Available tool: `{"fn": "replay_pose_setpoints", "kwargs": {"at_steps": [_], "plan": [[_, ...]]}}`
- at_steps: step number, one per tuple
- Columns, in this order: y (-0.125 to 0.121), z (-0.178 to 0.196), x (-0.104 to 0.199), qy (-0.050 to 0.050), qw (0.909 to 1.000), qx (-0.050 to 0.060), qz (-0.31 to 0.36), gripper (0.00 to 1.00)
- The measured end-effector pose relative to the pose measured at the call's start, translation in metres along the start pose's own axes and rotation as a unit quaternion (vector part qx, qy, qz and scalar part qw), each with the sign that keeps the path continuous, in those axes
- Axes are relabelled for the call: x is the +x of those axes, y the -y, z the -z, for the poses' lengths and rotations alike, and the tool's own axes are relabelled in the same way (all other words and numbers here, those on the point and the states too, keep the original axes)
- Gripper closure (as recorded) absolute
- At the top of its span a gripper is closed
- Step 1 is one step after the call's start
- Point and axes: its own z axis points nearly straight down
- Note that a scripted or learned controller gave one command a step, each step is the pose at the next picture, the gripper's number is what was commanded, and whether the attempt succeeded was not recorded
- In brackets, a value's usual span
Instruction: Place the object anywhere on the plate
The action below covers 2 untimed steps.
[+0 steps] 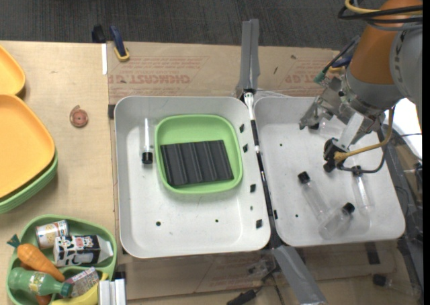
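In the camera view, two white bins are being shown side by side on the worktop. A green plate (199, 125) is lying in the left bin (195, 230), and a dark ribbed slab (195, 162) is sitting on it. A thin pen-like stick (146, 141) is lying just beside the plate, on its left.

The arm is being held over the top right part of the right bin (289, 223). The tool (321, 114) is being seen up there, but it is too blurred, so it cannot be told if it is wide or narrow. Nothing is being seen held in it.

The object to be moved is judged to be one of the clear tubes (321, 211) with black caps. They are lying low in the right bin, below the tool and well apart from it. The one nearest the middle is lying on a slant, from upper left to lower right. A second tube (361, 195) is lying nearly upright in the picture, just to its right.

So the tool is being asked to go down toward the near edge first. Then the plate is waiting far off to the left, across the wall between the bins
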Motion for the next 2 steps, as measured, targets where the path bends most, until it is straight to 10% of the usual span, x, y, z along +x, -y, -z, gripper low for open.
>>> {"fn": "replay_pose_setpoints", "kwargs": {"at_steps": [1, 2], "plan": [[0.018, -0.033, 0.053, 0.001, 0.9941, 0.001, -0.108, 0.00], [0.098, 0.003, 0.100, 0.000, 0.9891, 0.000, -0.147, 0.00]]}}
